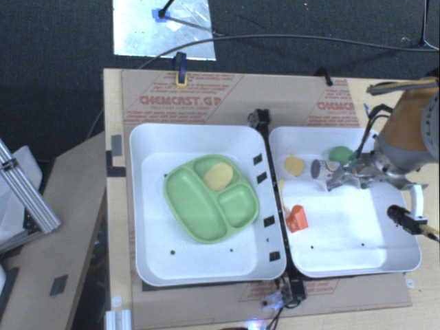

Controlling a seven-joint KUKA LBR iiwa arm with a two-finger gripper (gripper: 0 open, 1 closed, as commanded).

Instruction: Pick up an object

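Cardboard (206, 95) printed with red lettering lies under two shallow white bins that sit side by side on the bench. Nearest the camera, in the right bin (357, 253), an orange-red block (296, 218) rests close to the wall shared with the left bin. Further back in that bin, a small yellow piece (294, 165) lies near the same wall, and just to its right stands a small grey cylinder (316, 168). A green ball-like object (339, 154) sits beyond it, toward the bin's far side. The gripper (337, 179) reaches in low from the right, its metal tip just beside the grey cylinder and right below the green object; whether its tips are spread or pressed together cannot be told at this size, and nothing is seen pinched between them. The grey arm (405, 153) with its orange band rises behind it at the right edge.

The left bin (151, 253) holds a green divided plate (196, 212), and a pale yellow lump (219, 176) lies in the plate's far compartment. At the back, a blue-and-yellow clamp (181, 69) grips the cardboard's far edge.
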